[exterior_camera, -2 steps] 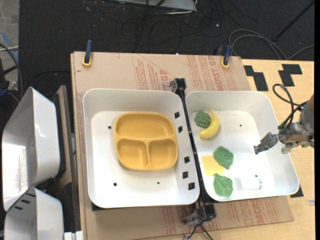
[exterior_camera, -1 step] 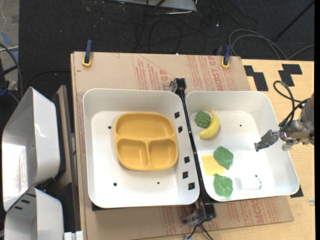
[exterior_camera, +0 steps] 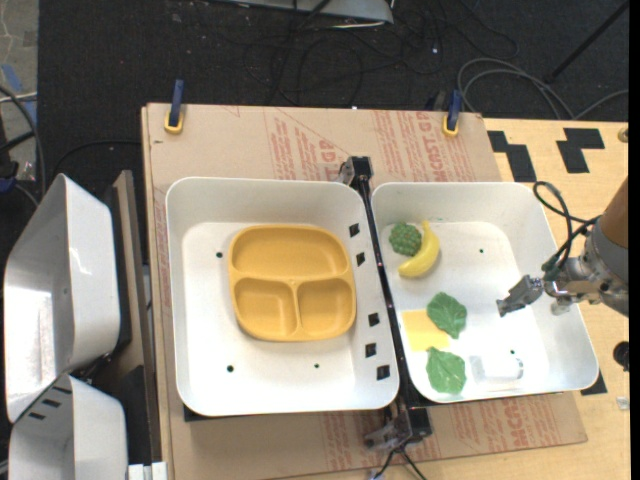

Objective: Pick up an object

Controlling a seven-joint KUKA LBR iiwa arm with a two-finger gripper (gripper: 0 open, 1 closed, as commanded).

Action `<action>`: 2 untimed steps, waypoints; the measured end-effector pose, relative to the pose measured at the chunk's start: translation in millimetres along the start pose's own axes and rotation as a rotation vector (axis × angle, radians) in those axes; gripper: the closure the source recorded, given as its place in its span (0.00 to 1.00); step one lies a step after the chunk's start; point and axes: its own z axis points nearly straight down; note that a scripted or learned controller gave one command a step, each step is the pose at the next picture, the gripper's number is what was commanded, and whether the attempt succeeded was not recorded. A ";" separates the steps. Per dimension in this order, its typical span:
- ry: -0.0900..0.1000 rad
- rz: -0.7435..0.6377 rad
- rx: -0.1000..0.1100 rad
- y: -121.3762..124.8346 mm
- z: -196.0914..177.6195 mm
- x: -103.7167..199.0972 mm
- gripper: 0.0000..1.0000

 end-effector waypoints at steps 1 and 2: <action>0.001 0.001 0.001 -10.0 49.1 0.8 0.00; 0.000 0.000 -0.001 -10.2 89.2 1.5 0.00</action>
